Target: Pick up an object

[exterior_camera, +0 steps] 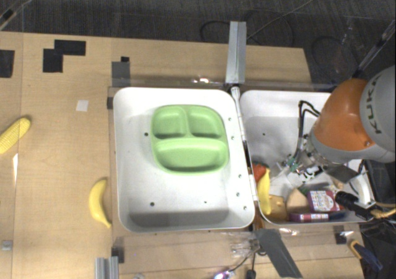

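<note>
The right bin (272, 114) holds a pile of small items along its near edge: a yellow banana-like piece (264, 188), a red piece (259, 171), a tan block (296, 200) and a packet with a red and white label (322, 201) on a dark purple bar. The arm, with its orange band (344, 123), reaches down into this bin from the right. My gripper (298, 166) hangs just above the pile, near the tan block; the wrist and cables hide how its fingers stand. I see nothing held.
A green divided plate (189, 137) lies in the left bin (133, 166). On the wooden bench to the left lie a yellow banana (99, 201) and a yellow corn cob (13, 135). A metal post (236, 52) stands between the bins at the back.
</note>
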`<state>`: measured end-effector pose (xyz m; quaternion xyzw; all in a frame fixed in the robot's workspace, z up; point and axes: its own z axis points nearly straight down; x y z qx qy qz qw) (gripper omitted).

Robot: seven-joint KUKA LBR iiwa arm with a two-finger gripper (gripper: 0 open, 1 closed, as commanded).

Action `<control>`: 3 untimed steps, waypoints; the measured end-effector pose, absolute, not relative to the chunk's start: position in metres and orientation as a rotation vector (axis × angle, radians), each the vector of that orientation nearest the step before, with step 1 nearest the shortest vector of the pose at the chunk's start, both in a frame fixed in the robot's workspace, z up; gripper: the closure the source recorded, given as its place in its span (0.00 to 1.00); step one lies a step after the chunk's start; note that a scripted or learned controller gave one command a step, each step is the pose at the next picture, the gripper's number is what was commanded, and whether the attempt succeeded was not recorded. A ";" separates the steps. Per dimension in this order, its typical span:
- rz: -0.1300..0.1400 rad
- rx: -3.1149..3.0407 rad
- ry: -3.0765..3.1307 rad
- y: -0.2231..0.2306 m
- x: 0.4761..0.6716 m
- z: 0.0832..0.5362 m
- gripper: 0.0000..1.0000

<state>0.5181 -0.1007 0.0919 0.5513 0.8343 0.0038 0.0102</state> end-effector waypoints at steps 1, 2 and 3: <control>0.016 1.346 2.816 -0.156 0.496 0.092 0.00; 0.014 1.984 2.421 -0.150 0.539 0.090 0.00; 0.004 1.887 2.508 -0.140 0.528 0.102 0.00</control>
